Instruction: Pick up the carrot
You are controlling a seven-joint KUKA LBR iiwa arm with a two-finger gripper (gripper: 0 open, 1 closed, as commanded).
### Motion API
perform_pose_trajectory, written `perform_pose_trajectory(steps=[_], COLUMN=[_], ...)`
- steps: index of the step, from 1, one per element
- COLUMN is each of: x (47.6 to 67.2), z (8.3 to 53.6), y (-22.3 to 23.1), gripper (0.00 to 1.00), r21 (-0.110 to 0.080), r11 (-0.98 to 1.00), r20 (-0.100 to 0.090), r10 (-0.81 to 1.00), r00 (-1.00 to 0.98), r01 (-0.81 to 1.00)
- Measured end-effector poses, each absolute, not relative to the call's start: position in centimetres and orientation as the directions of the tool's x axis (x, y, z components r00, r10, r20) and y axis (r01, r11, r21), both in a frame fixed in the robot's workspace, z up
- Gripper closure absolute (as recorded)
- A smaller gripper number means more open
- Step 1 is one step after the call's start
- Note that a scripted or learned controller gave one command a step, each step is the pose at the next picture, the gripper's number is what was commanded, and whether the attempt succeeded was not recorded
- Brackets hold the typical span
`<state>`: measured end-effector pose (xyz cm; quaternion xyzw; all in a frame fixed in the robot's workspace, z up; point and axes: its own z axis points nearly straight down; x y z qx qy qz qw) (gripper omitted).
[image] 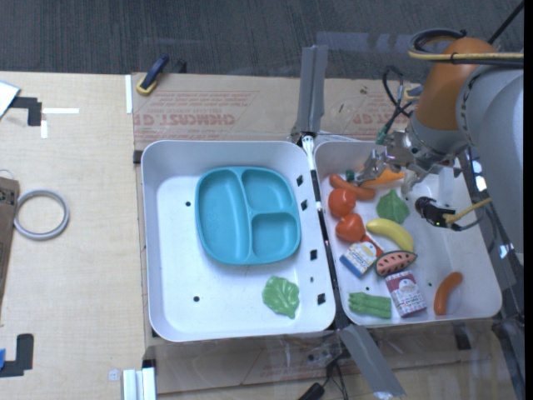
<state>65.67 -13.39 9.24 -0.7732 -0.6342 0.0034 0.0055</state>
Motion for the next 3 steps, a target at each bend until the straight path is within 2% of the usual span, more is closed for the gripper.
perform_pose_trajectory(steps=[1, 2, 3], x=[65.6, 65.9, 65.9], z=[10.0, 21.8, 21.8], y=[-13.5, -6.2, -6.2], gripper=[1.00, 1.00, 0.00], r21=[-0.015, 0.000, -0.001], r11=[-0.196, 0.008, 0.008], r20=[-0.001, -0.001, -0.001], r10=[0.981, 1.000, 1.000], r00=[0.196, -0.008, -0.008], r01=[0.980, 1.000, 1.000])
